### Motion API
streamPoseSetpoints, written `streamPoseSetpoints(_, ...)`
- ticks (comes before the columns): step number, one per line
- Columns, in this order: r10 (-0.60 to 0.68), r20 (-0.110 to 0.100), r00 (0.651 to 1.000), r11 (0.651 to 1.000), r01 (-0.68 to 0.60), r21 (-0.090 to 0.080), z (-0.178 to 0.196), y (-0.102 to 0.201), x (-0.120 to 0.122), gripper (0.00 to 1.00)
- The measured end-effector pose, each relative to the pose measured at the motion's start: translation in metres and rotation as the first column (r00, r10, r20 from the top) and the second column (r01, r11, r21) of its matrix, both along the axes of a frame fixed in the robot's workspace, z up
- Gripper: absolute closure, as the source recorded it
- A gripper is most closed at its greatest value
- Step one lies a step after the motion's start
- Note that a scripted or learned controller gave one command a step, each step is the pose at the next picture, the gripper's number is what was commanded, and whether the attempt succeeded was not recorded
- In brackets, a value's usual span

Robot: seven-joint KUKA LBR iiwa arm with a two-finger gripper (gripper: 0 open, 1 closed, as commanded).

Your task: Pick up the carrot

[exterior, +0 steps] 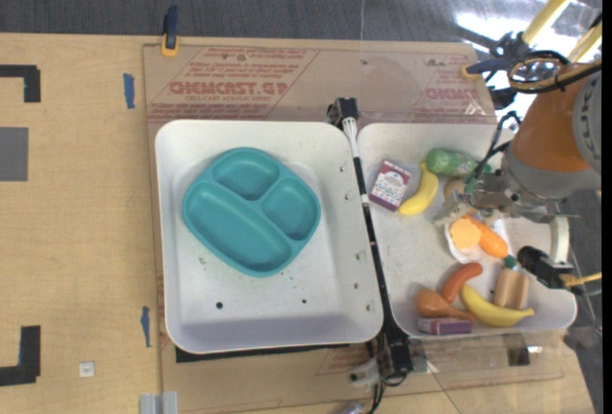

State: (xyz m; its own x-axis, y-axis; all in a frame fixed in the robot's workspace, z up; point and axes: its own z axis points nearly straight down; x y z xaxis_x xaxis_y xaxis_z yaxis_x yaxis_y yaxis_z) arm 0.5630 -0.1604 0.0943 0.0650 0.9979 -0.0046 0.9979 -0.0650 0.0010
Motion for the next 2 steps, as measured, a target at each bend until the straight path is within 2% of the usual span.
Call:
streamPoseSetpoints(1, 0.181, 0.008, 0.983, 0.984, -0.181, 0.003, 0.0899, 0.0619, 0.0587, 1.0)
streamPoseSetpoints(2, 0.177, -0.001, 0.984, 0.984, -0.177, 0.004, 0.0856, 0.0599, 0.056, 0.0)
